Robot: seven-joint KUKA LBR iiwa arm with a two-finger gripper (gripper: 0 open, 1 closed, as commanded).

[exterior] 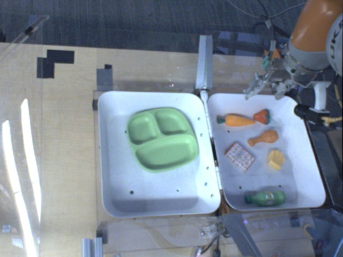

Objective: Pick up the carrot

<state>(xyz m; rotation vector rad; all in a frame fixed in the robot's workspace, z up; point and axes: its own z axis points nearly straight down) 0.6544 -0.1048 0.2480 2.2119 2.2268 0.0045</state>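
Hovering over the right white bin's [305, 143] far rim, the two-finger gripper [266, 88] spreads apart — orange carrot [239, 121] lies near, unobstructed.

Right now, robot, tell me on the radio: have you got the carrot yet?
Gripper above right bin's far edge, holding nothing. Carrot lying in that bin, untouched. Small red-orange toy right at its tip; nothing on top.

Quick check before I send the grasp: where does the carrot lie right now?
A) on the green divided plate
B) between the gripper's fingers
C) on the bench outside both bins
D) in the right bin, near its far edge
D: the carrot lies in the right bin near its far edge, beside a small red item, with the gripper above the rim.
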